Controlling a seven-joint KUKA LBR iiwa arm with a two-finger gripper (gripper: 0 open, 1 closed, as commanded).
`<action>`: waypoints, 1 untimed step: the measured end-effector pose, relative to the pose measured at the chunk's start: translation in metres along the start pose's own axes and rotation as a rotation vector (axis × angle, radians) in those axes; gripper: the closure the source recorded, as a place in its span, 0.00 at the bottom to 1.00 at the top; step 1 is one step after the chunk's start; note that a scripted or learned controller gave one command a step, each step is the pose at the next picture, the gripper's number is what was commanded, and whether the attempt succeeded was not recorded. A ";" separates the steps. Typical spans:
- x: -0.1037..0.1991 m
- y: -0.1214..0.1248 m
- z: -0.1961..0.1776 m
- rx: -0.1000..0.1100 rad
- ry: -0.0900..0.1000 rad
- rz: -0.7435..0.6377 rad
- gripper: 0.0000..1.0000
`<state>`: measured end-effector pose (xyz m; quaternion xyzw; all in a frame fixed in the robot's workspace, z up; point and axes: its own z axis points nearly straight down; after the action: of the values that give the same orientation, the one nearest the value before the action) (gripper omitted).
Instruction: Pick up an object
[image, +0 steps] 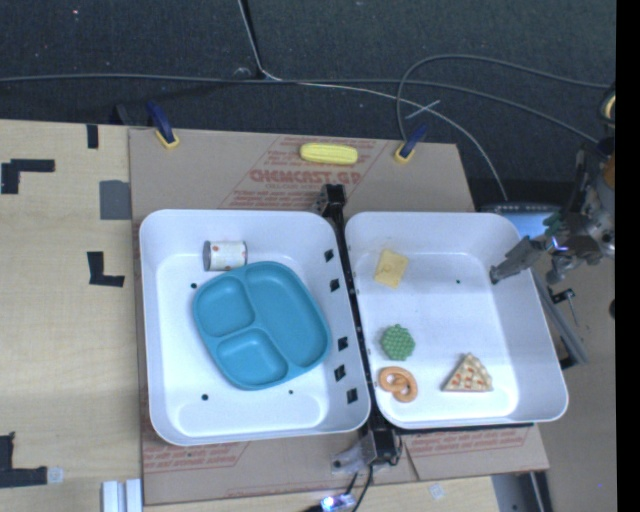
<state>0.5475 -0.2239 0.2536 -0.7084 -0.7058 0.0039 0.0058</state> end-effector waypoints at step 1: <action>0.001 0.002 -0.008 -0.013 -0.003 -0.004 0.00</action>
<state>0.5500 -0.2232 0.2613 -0.7069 -0.7073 0.0006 0.0000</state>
